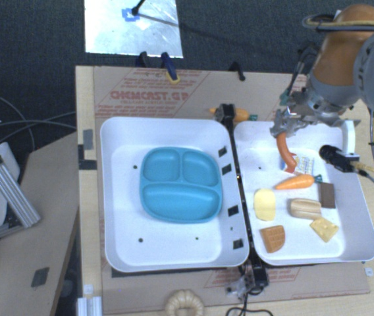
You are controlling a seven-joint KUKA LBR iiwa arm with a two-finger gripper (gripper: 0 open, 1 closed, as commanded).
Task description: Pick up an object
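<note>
On the surface's right white bin [355, 239], the jaws [284, 128] grasp a curved orange-red sausage [286, 153], hanging lengthwise toward the frame's bottom.

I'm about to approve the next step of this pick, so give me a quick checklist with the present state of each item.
1. Claw over the right bin: ok.
2. Target under the claw: the orange-red sausage hangs or lies just below it: ok.
3. Sausage firmly gripped: cannot tell.
4. Neighbours apart from the sausage: the carrot lies close to its lower end: not ok.
5. Blue plate sits in the left bin, out of the way: ok.
</note>
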